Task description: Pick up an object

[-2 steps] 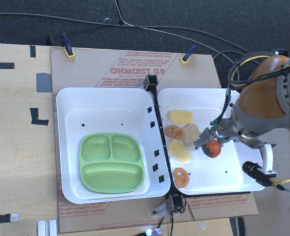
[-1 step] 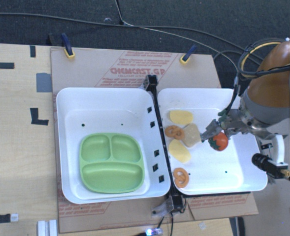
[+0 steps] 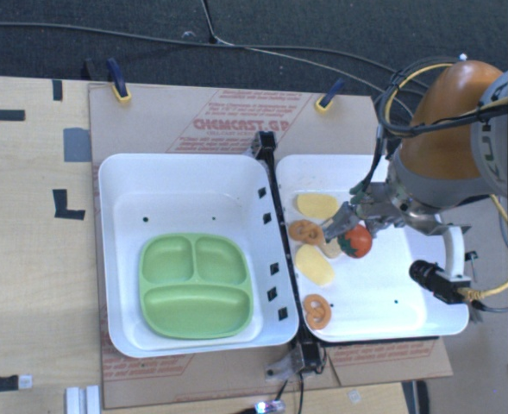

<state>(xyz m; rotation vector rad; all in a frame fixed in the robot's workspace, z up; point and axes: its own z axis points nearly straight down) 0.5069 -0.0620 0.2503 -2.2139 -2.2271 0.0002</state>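
Two shallow white bins are sitting side by side on the bench. Filling much of the left bin is a green divided plate. The grey and orange arm is reaching into the right bin, its gripper hovering low among small food pieces: two yellow ones, two orange pretzel shapes and a red tomato. Whether the jaws are released or clenched cannot be told. Crowding is risking a nudge rather than a clean grasp.

Claw fingers too small and blurred to read; tan piece beside red tomato partly covered.
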